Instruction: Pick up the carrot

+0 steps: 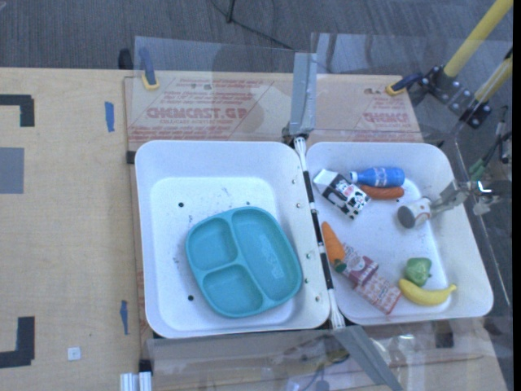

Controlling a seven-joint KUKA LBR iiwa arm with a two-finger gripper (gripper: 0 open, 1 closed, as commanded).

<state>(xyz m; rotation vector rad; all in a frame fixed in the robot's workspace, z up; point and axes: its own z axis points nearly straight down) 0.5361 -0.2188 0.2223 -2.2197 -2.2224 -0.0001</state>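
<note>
**Two bins, carrot at left wall of right bin**

Two shallow white bins sit side by side on the bench. Left bin (155, 169) carries a teal divided plate (242, 260), three compartments, lying toward the bin's near-right corner.

Right bin (456, 210), left to right:
- Carrot (332, 245), orange w/ green tip, lies along the left wall about midway down, just beside the divider between bins. Its near end touches the red-and-white carton.
- Black-and-white carton (342, 194) sits near the far-left corner, tilted.
- Red-and-white carton (370, 279) runs diagonally from the carrot toward the near edge.
- Blue bottle (379, 175) lies on its side near the far edge, w/ an orange sausage-like item (383, 191) touching it on the near side.
- Small grey-and-white object (411, 213) rests near the middle-right.
- Green pepper-like item (418, 270) sits by the near-right corner, touching the banana (427, 293), which curves along the near edge.

Gripper (466, 192) is at the right bin's right edge, well apart from the carrot. Jaw state: can't tell, too small and blurred.
</note>
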